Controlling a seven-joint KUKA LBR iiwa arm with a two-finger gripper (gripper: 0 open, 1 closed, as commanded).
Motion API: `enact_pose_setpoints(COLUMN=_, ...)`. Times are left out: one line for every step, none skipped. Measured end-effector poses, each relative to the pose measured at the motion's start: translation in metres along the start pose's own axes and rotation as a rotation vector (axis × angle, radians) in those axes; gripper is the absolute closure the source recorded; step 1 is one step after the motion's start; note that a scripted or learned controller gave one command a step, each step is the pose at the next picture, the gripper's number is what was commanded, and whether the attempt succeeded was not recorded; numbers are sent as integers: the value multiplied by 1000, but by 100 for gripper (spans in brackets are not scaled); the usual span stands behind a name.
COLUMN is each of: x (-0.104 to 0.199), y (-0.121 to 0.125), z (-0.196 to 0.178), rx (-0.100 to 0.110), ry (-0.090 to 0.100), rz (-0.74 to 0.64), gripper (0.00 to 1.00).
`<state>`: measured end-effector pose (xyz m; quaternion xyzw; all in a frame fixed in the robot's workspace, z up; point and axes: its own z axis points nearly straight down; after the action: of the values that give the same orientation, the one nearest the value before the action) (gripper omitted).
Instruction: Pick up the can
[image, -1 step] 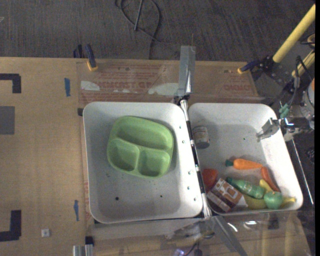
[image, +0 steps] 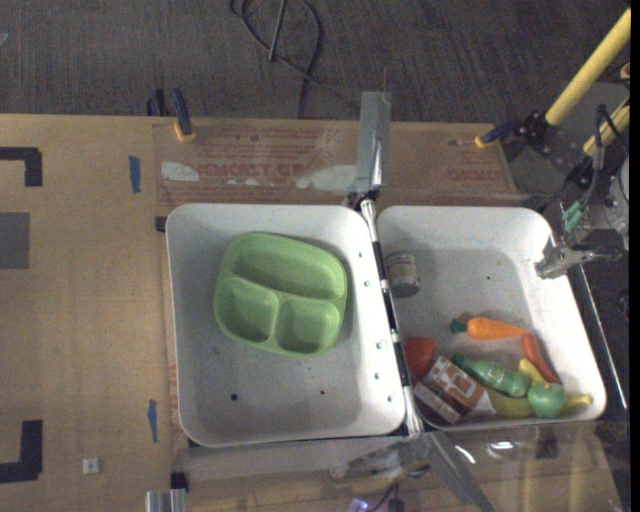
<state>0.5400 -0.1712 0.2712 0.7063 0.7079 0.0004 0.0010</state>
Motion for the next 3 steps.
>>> enact_pose_setpoints(x=-48, y=46, z=34, rx=-1, ry=-2, rz=176, gripper=100)
enact_pose_setpoints(x=-33, y=-1, z=38, rx=3, ry=1, rz=135, gripper=100)
enact_pose_setpoints(x=-45, y=39, z=-159, rx=-2, ry=-2, rz=-206, gripper=100)
